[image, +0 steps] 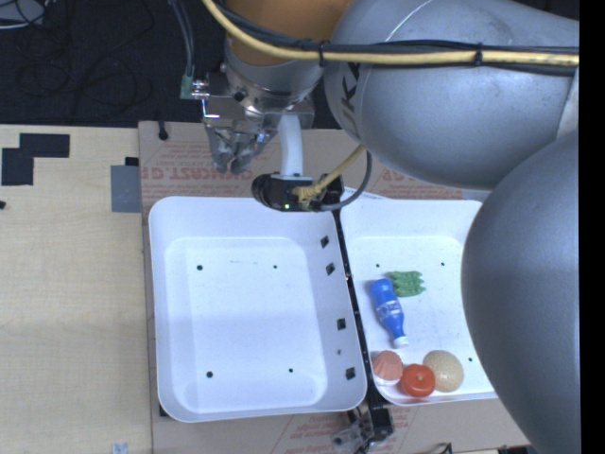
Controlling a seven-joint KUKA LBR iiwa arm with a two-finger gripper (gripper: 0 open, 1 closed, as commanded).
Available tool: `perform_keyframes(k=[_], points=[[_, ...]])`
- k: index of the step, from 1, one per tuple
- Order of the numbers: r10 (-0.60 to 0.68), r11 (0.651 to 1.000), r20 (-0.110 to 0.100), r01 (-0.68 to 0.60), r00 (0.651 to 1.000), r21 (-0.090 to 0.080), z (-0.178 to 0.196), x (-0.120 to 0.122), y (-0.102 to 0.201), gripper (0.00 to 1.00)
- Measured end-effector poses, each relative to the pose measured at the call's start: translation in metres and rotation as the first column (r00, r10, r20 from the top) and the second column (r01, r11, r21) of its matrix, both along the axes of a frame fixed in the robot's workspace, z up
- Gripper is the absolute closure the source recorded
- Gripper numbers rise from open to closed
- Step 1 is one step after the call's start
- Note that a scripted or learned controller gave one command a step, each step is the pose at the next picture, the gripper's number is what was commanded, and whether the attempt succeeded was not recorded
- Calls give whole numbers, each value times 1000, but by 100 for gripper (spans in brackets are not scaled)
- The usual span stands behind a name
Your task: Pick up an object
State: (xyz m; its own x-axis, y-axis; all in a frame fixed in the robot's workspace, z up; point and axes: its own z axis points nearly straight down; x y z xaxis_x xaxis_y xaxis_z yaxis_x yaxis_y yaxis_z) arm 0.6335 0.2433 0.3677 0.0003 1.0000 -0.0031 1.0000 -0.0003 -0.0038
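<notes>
Five small toys in the right bin (444,218), clustered toward its near left part: a blue bottle (387,312) lying on its side, a green piece (406,282) just beyond its far end, and at the near edge a pink piece (387,365), a red tomato (417,379) and a tan ball (443,370) touching one another. Probably all light, hard plastic, slippery and apt to roll or skid. Best bet: the bottle, gripped across its body, clear of the others. Round ones crowded against the wall, awkward to straddle. Claw (236,149) high over the far edge of the left bin (170,253), well apart from the toys, nothing seen in it; how wide it gapes, cannot tell.
</notes>
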Motion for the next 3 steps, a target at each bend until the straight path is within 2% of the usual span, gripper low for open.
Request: perform_keyframes(k=[1,2,3], points=[[5,1000,11,-5,1000,5,96,11,1,100],[4,1000,-4,-4,1000,0,62,-14,0,100],[-4,1000,-13,4,1000,-4,-47,-53,-52,100]])
